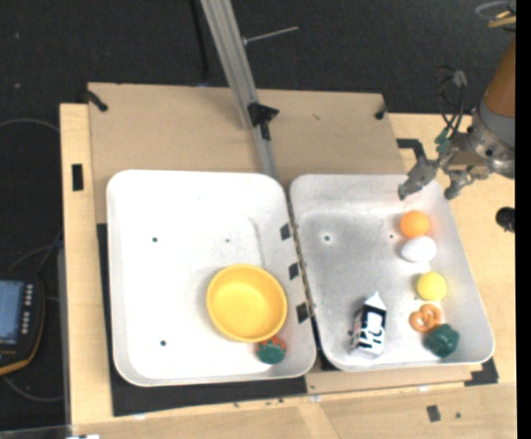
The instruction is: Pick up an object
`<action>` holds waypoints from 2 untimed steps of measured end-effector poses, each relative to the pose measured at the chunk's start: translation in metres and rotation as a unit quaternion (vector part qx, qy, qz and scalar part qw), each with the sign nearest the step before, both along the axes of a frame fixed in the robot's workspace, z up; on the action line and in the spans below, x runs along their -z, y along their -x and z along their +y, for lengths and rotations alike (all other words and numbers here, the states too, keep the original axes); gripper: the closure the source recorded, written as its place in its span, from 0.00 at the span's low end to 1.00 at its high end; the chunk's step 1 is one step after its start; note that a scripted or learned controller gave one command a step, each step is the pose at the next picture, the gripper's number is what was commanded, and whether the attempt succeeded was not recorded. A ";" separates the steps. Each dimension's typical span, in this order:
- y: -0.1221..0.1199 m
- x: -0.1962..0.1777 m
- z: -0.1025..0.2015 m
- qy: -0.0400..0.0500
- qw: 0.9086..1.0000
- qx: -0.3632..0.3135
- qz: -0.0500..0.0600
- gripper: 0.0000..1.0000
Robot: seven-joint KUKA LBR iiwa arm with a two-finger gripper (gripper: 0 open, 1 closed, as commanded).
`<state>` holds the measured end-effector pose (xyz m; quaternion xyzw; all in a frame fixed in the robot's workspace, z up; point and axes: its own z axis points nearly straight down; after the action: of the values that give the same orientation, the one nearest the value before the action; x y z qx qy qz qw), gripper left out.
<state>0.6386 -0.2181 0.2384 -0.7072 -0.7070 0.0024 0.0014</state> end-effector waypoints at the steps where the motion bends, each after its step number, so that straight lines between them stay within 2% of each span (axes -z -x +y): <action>1: 0.002 0.055 0.009 0.000 1.000 -0.001 0.000 0.00; 2: -0.006 0.100 0.013 -0.001 1.000 -0.002 -0.003 0.00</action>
<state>0.6448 -0.2053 0.1387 -0.7057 -0.7085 -0.0009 0.0000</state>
